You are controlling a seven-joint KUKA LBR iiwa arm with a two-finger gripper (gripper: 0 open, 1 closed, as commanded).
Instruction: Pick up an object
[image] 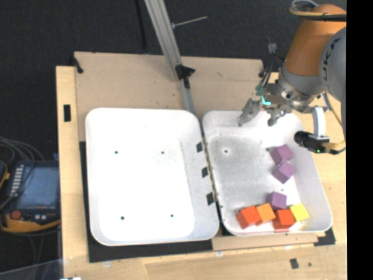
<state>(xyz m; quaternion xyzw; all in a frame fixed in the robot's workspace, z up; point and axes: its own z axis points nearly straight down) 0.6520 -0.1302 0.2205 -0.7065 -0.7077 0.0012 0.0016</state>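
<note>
I am watching the gripper [259, 115] hovering with jaws spread over the right bin's [233, 130] far edge, gripping nothing.

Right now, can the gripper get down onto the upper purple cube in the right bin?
Probably yes. The gripper hangs open over the bin's far end, and the upper purple cube sits apart from its neighbours with bare floor around it; nothing lies between them.

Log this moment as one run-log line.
gripper: open, nothing held, over right bin far edge | blocks: three purple, three orange, one yellow in right bin | pick: not started
</note>
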